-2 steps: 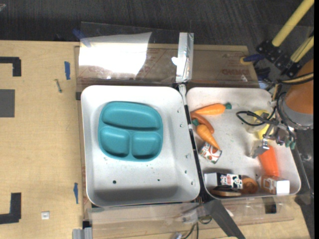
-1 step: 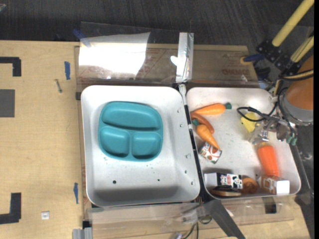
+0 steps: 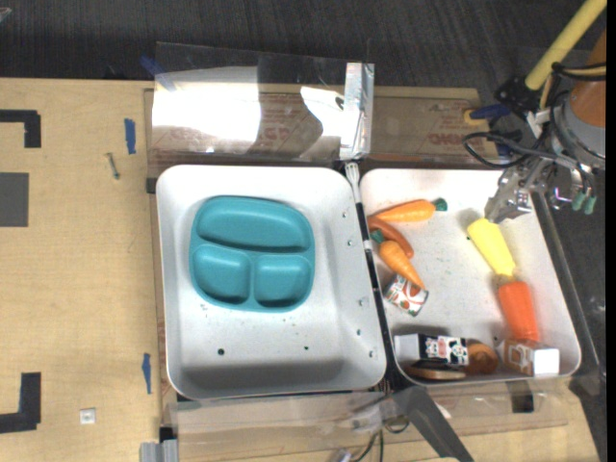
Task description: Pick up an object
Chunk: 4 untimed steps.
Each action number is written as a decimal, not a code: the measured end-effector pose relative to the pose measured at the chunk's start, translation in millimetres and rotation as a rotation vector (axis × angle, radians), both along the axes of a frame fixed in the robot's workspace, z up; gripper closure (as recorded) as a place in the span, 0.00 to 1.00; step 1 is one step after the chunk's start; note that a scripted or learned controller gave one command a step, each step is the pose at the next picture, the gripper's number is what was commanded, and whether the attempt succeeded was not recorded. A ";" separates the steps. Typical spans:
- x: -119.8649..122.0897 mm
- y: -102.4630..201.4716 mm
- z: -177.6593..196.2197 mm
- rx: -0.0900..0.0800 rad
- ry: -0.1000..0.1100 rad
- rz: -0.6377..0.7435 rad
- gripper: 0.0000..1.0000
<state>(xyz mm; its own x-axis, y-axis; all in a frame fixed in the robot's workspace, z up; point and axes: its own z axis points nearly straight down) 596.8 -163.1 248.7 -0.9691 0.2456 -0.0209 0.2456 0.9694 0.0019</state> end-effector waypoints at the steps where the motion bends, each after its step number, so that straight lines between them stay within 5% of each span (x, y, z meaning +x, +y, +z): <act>1: 62.7 -12.3 10.2 0.000 0.011 0.098 1.00; 2: 41.7 -60.0 -147.2 0.006 0.027 0.152 1.00; 3: 42.7 -59.4 -160.4 -0.003 0.014 0.452 1.00; 4: 75.5 -11.5 -35.8 -0.007 -0.001 0.375 1.00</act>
<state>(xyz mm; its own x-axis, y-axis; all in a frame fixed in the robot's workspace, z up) 672.3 -174.6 213.0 -0.9917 -0.1262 -0.0227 -0.1261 0.9920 -0.0051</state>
